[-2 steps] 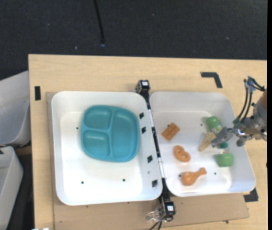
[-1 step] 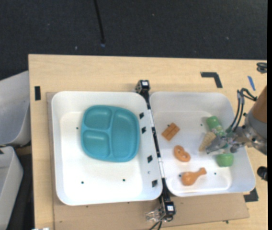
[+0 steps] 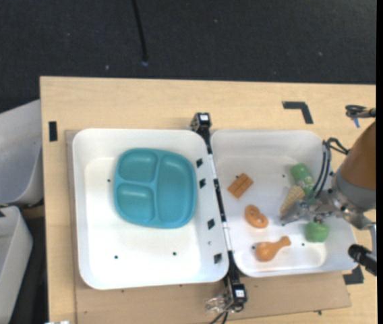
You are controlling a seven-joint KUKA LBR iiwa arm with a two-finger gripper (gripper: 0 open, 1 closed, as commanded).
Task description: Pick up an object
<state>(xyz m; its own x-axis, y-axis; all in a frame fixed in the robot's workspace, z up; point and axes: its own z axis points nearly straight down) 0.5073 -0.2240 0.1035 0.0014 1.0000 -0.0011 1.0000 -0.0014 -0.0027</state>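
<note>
No readable labels or writing on anything. Arm (image 3: 357, 164) comes in low over the right bin (image 3: 266, 140), gripper (image 3: 298, 211) down beside the cone-shaped toy (image 3: 292, 196). Can't tell the gripper's state. Orange ring (image 3: 256, 217) and drumstick (image 3: 272, 248) left of the gripper, 2 green pieces (image 3: 317, 231) flank it.
</note>
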